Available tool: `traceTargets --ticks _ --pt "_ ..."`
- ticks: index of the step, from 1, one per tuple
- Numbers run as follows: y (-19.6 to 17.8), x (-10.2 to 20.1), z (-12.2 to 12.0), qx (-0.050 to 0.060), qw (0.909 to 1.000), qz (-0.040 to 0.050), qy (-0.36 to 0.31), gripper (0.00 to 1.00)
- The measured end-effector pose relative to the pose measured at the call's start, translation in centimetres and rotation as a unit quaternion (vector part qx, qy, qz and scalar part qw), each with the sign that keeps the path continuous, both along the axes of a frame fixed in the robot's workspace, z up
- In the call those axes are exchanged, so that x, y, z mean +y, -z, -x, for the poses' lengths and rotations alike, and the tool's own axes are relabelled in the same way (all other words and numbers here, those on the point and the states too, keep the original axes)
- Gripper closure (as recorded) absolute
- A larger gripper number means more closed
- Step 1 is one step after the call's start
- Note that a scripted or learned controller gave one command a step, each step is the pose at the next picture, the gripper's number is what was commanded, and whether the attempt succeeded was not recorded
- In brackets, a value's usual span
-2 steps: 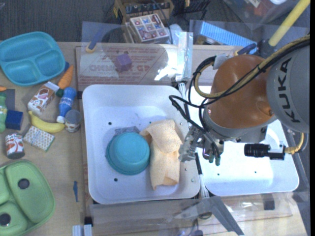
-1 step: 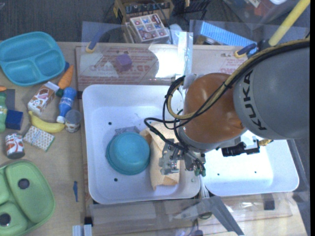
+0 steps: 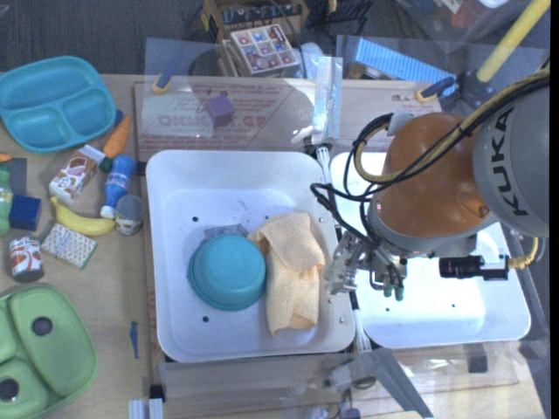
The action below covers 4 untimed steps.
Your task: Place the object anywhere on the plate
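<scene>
A round teal plate or shallow bowl (image 3: 228, 271) lies in the left bin (image 3: 175, 190), toward its front. A crumpled yellow cloth (image 3: 293, 269) rests against its right side and reaches toward the bin's right wall. A small grey piece (image 3: 224, 231) peeks out behind the teal dish. My gripper (image 3: 362, 273) hangs low over the divide between the two bins, just right of the cloth, under the orange wrist band (image 3: 432, 177). I see nothing clearly between its jaws.
The right bin (image 3: 454, 308) lies under the arm. Left of the bins the bench holds a teal divided tray (image 3: 57, 101), a banana (image 3: 80, 219), a small carton (image 3: 74, 173), a bottle (image 3: 116, 184) and a green tray (image 3: 39, 347).
</scene>
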<state>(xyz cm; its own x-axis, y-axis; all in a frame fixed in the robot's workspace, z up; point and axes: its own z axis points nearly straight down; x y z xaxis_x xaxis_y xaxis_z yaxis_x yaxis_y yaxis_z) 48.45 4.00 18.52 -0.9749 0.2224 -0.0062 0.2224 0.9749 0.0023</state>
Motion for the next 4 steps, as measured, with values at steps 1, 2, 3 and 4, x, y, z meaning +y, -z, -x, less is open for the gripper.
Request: traceTargets --ticks 1,2,3,4 --pt "-0.6 1.4 -11.3 -0.001 0.9986 0.0001 -0.052 1.00" --pt "-3.7 2.3 -8.4 0.002 0.9925 -0.0004 0.123 1.00" --pt "2.2 5.6 -9.6 0.003 0.9921 -0.0003 0.126 1.00" --pt "4.1 6.0 -10.3 0.003 0.9966 -0.0001 0.082 1.00"
